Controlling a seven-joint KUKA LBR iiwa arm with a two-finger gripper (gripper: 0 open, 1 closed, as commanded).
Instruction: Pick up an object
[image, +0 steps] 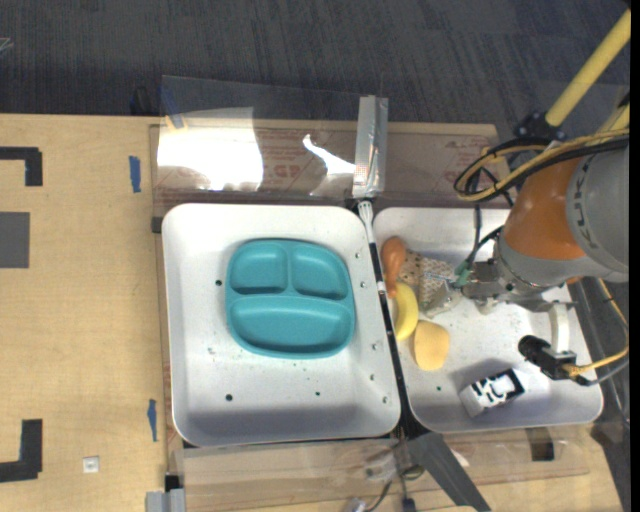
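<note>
Teal divided plate (291, 299) in left bin (190, 330), arm (560, 225) over right bin (560, 400)

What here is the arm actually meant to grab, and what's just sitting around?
Part of the job, all in the right bin:
- orange item
- banana
- pale yellow piece
- speckled item
- black-and-white block
- the gripper above them

Just lying about:
- teal divided plate in the left bin
- clear plastic sheet behind the bins
</note>
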